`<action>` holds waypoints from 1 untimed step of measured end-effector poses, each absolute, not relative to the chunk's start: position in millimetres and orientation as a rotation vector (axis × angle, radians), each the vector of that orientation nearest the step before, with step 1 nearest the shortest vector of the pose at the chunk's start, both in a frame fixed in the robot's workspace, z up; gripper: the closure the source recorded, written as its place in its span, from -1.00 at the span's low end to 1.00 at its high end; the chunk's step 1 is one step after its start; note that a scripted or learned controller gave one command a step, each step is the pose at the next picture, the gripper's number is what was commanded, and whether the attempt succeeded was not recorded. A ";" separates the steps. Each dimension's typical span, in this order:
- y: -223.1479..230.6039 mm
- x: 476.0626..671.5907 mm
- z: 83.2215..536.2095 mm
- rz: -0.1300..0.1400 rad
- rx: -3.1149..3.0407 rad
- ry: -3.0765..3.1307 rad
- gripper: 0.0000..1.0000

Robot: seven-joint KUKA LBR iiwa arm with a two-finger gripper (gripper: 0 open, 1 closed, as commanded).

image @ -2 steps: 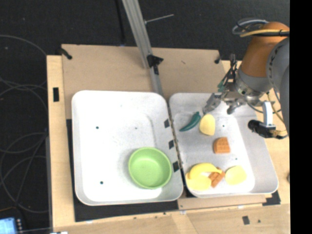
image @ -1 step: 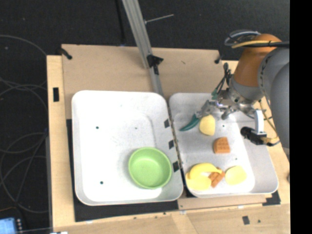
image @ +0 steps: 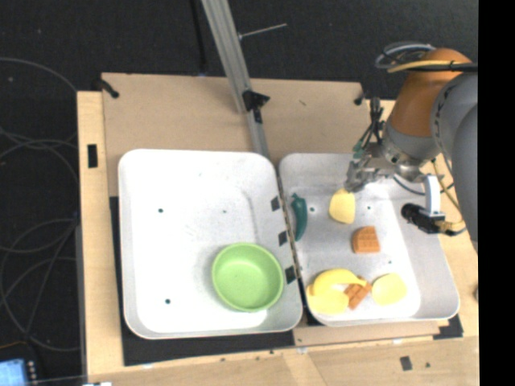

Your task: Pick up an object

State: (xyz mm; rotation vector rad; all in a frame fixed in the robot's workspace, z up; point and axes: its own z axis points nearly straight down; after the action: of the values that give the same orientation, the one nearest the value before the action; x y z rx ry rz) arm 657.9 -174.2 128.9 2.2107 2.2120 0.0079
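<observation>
The pincer (image: 356, 177) hangs low over the right bin (image: 418, 296), and whether its tips stand apart or together cannot be told. The pale yellow lump (image: 342, 207) lies just below and slightly left of it, near or perhaps touching. To do the grasp well, the pincer should centre over the lump and straddle its narrower width before closing. The lump looks slightly taller than wide, its long axis running roughly toward and away from the pincer.

A tan bench (image: 185, 115) stands on dark floor (image: 96, 22) strewn with cables (image: 36, 215).
</observation>
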 end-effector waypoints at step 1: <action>-174.8 659.8 194.6 0.008 2.214 2.219 1.00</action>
State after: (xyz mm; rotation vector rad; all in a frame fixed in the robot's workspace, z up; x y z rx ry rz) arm 659.8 -174.8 194.6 2.2135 2.2190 0.0082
